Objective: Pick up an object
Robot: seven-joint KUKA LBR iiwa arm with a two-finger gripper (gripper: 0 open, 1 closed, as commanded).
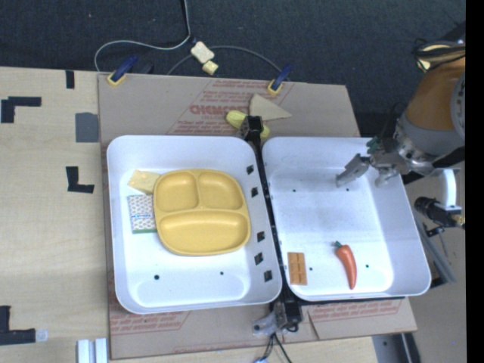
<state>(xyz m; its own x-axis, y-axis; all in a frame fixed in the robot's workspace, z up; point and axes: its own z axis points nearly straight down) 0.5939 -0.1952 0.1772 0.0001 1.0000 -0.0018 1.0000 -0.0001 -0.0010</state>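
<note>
While the toy carrot (346,264) lies in the lower right part of the right bin (318,157), its green top pointing toward the upper left and its orange tip toward the bottom edge, I hang well apart from it, over the same bin's upper right corner. My gripper (361,169) has its two grey fingers (351,171) spread apart, with nothing between them, and they point toward the left of the frame. Just left of the carrot, near the bin's lower left corner, a small orange-brown rectangular block (297,268) lies flat on the white floor.

Across the black divider, in the left bin (189,297), a yellow sectioned plate (202,211) takes up the middle. Touching its left edge are a pale yellow wedge-shaped piece (142,179) above and a small patterned card (141,212) below.

Both bins rest on a sheet of brown cardboard (219,100), held at its upper corners by blue and yellow clamps (121,72). A white cable (184,21) trails across the dark floor at the top of the frame.
</note>
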